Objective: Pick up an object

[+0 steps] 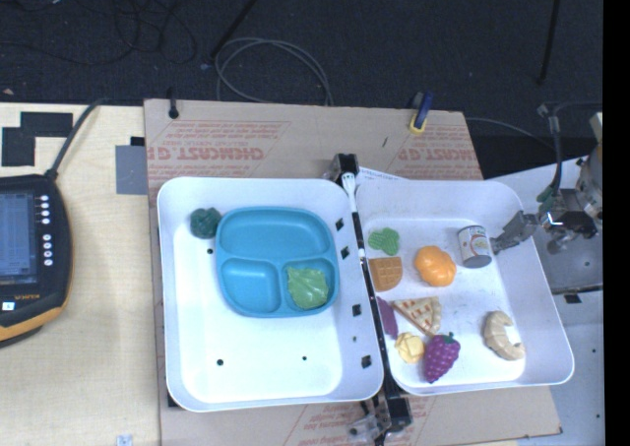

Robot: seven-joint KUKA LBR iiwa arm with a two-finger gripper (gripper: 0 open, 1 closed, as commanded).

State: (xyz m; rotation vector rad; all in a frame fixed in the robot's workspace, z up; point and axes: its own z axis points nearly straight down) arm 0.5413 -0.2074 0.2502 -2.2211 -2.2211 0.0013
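Observation:
The right bin (536, 282) holds several toy foods: a green piece (384, 239), a waffle (385, 273), an orange (434, 265), a small silver can (473, 245), a sandwich wedge (420, 314), a yellow piece (409, 347), purple grapes (441, 355) and a croissant (503, 335). My gripper (514, 229) reaches in over the bin's right rim. Its tip hangs just right of the can, and I see nothing held in it. The rest of the arm sits at the right edge of the view.
The left bin (187, 336) carries a blue divided plate (276, 260) with a light green leaf (308, 286) in one compartment, and a dark green lump (205, 223) beside it. A tablet controller (25, 247) lies at far left. A blue clip (421, 111) sits on the cardboard.

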